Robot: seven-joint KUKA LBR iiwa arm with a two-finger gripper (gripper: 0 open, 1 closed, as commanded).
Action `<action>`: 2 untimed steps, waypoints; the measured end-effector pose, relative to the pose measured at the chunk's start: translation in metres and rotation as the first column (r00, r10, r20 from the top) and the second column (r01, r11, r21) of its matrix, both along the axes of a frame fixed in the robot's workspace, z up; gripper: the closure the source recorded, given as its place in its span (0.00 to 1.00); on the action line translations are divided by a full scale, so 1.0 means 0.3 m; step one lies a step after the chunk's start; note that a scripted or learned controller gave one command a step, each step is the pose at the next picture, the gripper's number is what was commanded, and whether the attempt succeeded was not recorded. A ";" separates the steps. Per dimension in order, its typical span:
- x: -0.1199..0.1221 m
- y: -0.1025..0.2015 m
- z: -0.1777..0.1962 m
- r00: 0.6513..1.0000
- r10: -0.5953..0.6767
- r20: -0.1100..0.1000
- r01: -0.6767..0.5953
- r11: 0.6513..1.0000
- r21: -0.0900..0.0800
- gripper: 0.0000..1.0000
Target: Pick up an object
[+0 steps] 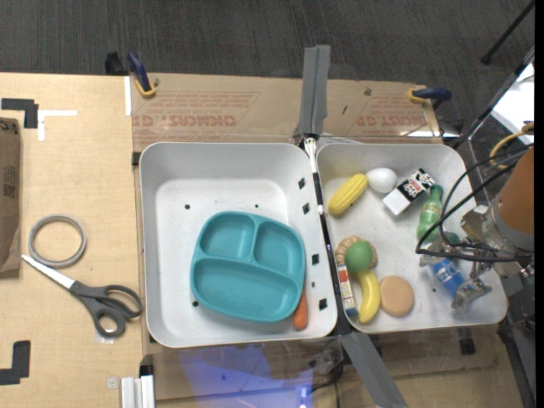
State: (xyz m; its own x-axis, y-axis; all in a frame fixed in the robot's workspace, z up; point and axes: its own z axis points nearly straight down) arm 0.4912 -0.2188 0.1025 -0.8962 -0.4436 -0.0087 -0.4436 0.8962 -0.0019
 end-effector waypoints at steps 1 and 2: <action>-0.015 -0.003 -0.035 1.000 0.006 -0.006 -0.006 1.000 0.000 0.00; 0.240 -0.004 -0.033 0.999 -0.038 -0.003 0.038 0.999 -0.001 0.00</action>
